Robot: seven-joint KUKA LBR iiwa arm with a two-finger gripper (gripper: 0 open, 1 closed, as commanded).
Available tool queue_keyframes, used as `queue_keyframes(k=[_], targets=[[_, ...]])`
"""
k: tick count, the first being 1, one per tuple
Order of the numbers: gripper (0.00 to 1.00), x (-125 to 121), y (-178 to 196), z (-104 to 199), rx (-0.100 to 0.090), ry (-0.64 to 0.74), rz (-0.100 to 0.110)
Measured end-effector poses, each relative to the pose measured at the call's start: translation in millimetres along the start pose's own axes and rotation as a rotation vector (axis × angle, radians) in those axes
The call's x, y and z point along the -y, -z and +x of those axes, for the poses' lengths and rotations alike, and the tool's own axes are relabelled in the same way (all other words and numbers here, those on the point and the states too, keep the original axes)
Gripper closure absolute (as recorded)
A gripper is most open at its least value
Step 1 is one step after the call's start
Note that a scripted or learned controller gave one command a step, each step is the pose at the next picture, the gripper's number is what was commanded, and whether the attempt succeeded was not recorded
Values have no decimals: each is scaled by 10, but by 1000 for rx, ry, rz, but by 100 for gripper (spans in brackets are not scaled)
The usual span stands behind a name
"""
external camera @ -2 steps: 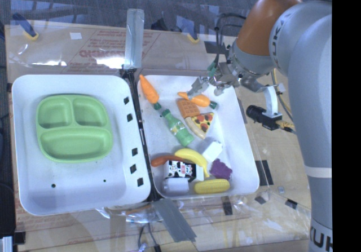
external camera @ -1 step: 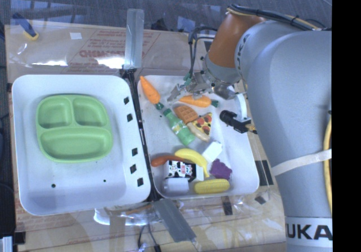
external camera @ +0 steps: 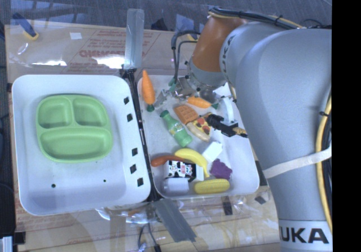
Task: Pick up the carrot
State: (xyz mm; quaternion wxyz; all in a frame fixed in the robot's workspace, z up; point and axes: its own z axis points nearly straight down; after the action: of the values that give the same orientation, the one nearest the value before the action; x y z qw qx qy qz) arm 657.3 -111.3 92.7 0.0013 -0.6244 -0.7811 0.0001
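Note:
The carrot (external camera: 147, 87) is orange with a green stalk end and lies along the left wall of the right bin (external camera: 248, 158), near its far corner, stalk pointing toward the near side. My gripper (external camera: 172, 92) hangs low over the far part of that bin, just right of the carrot and apart from it. Nothing shows in its grasp. A second small orange piece (external camera: 198, 101) lies under the wrist, partly hidden by it.
The right bin is crowded: green bottle (external camera: 175, 127), waffle (external camera: 185, 113), pizza slice (external camera: 198, 127), banana (external camera: 192, 158), red sausage (external camera: 162, 159), cow-print carton (external camera: 179, 170), corn (external camera: 212, 186), purple grapes (external camera: 220, 169). The left bin (external camera: 34, 189) holds a green divided plate (external camera: 73, 127).

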Motion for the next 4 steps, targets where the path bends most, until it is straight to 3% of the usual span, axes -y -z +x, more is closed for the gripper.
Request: queue_keyframes(k=[1, 2, 3, 4], targets=[[0, 257, -12, -174, 0, -163, 3], [0, 550, -16, -285, 0, -427, 4], [0, 837, 75, -275, 1, -454, 2], [0, 138, -13, -228, 0, -404, 0]])
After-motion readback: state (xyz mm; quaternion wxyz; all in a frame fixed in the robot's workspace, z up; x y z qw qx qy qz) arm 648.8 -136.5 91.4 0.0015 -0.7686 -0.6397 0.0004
